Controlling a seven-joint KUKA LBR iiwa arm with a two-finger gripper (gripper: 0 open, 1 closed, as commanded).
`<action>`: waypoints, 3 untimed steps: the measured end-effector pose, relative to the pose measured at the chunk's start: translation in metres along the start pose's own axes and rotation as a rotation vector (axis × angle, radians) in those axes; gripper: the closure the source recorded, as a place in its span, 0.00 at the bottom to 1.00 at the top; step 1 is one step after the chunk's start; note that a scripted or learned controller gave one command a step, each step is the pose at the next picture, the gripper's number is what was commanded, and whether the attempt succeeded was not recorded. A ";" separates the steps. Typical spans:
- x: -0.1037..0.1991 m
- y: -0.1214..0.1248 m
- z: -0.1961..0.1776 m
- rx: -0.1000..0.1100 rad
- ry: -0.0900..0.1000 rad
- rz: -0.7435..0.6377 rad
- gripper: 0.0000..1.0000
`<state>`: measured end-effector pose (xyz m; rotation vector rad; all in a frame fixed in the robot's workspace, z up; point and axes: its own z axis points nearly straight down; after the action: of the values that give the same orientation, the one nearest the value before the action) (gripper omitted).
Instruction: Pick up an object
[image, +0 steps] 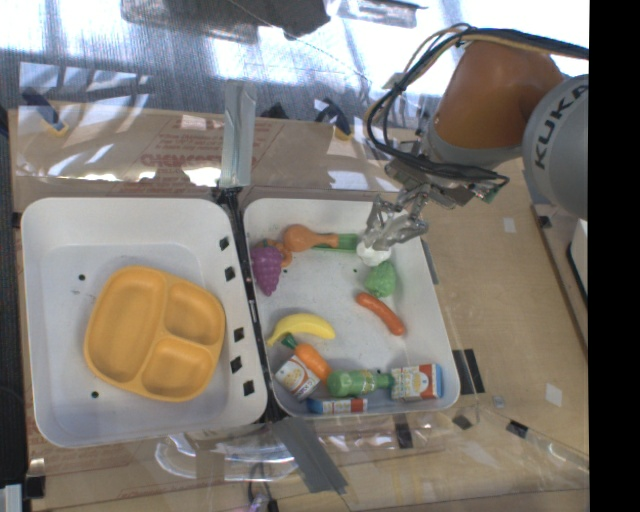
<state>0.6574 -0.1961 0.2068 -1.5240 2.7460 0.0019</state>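
Note:
My gripper (385, 238) hangs low over the back right part of the right bin (440, 330). Its tip is just above a green and white toy vegetable (380, 277), and I cannot tell whether it touches it. To the left of the gripper lies an orange toy with a green stem (307, 238), and further left a purple bunch of grapes (267, 266). An orange-red sausage-shaped toy (382, 313) lies a little in front of the green vegetable. A yellow banana (304, 326) rests near the bin's middle.
Along the right bin's front edge lie a small can (293, 376), a green bottle (355, 382) and a small carton (416, 380). The left bin (50, 230) holds a yellow divided plate (153, 332). The arm's orange band (490, 95) looms over the back right corner.

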 end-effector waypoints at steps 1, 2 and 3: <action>-0.009 0.006 0.002 -0.001 0.001 0.008 1.00; 0.010 -0.007 0.010 0.004 0.000 -0.119 1.00; 0.011 -0.007 0.010 0.003 -0.001 -0.100 1.00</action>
<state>0.6578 -0.2096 0.1972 -1.6578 2.6646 -0.0022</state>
